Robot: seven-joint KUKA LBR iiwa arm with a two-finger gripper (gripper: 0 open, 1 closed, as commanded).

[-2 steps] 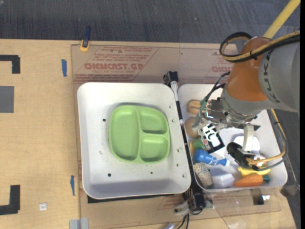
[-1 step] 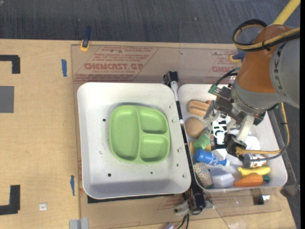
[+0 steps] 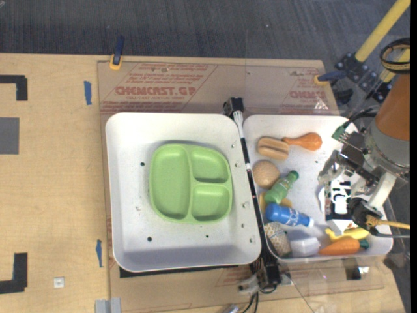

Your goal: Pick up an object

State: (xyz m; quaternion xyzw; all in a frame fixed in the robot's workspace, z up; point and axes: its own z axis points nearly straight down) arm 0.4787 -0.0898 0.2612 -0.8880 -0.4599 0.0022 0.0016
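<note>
Camera view: likeliest pick is orange carrot-shaped plastic toy, lying at front right of right shallow white bin, just beside pale clear bottle. Pincer over bin's right side, near carrot; open or closed, cannot tell. Best approach: descend over carrot's middle, close across narrow width, stay clear of bin wall. Blue plastic bottle sits in crowded cluster, a riskier pick.

Left bin: green divided plate, centred. Right bin: hot dog, green bottle, blue bottle, carrot. Gripper low over right side, near carrot.
</note>
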